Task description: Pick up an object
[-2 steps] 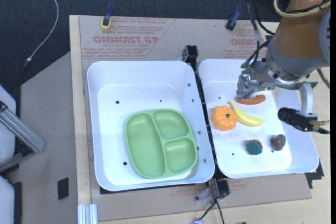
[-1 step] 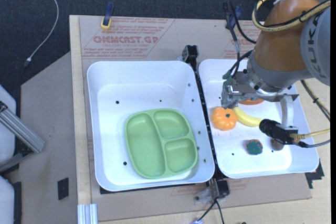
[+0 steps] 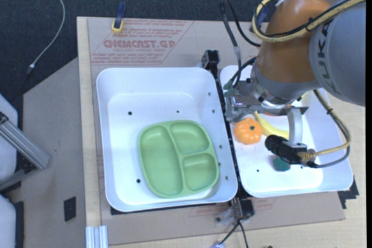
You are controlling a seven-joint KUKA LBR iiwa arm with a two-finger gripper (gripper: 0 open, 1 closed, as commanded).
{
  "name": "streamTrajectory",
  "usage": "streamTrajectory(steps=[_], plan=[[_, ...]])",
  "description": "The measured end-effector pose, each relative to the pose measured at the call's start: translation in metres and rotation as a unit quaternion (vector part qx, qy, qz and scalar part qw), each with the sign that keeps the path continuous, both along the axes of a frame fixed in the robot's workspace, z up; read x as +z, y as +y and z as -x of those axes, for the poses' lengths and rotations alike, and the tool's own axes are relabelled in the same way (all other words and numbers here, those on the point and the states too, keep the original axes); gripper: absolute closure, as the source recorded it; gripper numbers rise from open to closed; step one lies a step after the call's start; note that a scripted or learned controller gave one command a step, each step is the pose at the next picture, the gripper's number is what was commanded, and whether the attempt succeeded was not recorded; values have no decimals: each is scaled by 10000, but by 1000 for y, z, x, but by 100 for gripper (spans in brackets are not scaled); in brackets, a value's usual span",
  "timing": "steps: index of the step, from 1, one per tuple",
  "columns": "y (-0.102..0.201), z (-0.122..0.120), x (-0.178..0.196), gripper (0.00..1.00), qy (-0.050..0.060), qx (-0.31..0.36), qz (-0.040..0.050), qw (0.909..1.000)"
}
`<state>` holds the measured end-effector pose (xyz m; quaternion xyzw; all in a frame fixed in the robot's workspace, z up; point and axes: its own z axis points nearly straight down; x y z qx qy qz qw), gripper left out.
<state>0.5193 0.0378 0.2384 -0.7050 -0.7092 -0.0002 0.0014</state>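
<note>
Grey arm (image 3: 314, 43) over right bin (image 3: 302, 183), claw (image 3: 241, 104) state unclear, beside orange fruit (image 3: 248, 132).

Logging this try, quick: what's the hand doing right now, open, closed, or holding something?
Hand: cannot be told; it sits low over the right white bin, beside the small orange pumpkin-shaped toy.

Overhead slanted view onto both bins (image 3: 110, 125)

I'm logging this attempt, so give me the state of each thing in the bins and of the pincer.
Green divided plate: flat in the left bin, compartments bare.
Orange pumpkin: resting in the right bin, below the wrist.
Yellow banana: lying, partly covered by the arm.
Teal object: lying, partly hidden.
Pincer: lowered beside the pumpkin.
</note>
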Motion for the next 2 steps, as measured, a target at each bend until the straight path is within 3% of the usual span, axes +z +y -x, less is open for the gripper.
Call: streamTrajectory(steps=[1, 2], plan=[[53, 17, -20, 100, 17, -2, 0, 10000], [49, 16, -19, 0, 3, -27, 9, 10000]])
